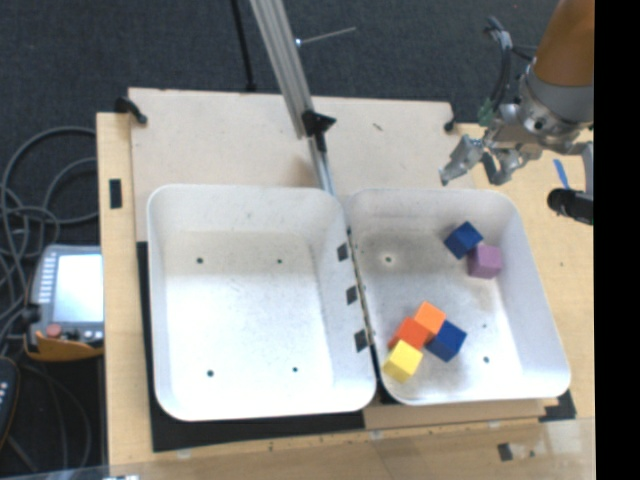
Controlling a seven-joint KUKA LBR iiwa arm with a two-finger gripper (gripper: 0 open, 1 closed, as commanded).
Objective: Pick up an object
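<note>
Nearest us, below the pincer (478,163), lies a small yellow cube (403,359); we judge approach pending. Pincer spread, holding nothing; descend next.

Five blocks (435,334) lie in the right bin (520,368); the left bin (250,308) sits beside it.

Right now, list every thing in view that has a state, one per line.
gripper: above the right bin's far rim, holding nothing, fingers spread
blue cube: in right bin, touching purple cube
orange cube: clustered with red cube, yellow cube, dark blue cube
handheld screen: lit
</note>
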